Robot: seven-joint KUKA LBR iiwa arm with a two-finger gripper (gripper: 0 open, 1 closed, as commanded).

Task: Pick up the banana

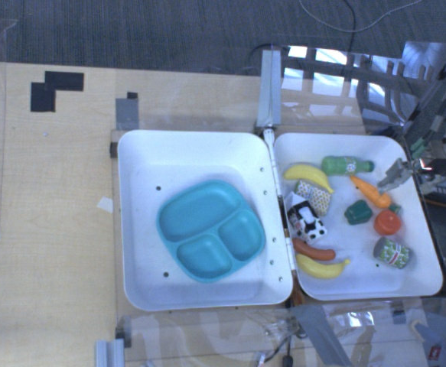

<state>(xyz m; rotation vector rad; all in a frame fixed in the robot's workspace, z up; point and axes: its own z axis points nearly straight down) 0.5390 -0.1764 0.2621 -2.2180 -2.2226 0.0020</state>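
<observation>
Two yellow bananas lie in the right bin (429,277). One banana (308,174) is near the bin's upper left, beside a green bottle (346,164). The other banana (320,267) lies at the lower left, just below a red sausage (313,251). My gripper (397,176) hangs over the bin's upper right edge, close to the orange carrot (370,191) and well to the right of both bananas. Nothing is visibly held in it.
The right bin also holds a checkered packet (315,196), a black-and-white cow toy (307,221), a green pepper (357,212), a red tomato (388,222) and a small can (392,252). In the left bin (138,159) sits a blue divided plate (210,229).
</observation>
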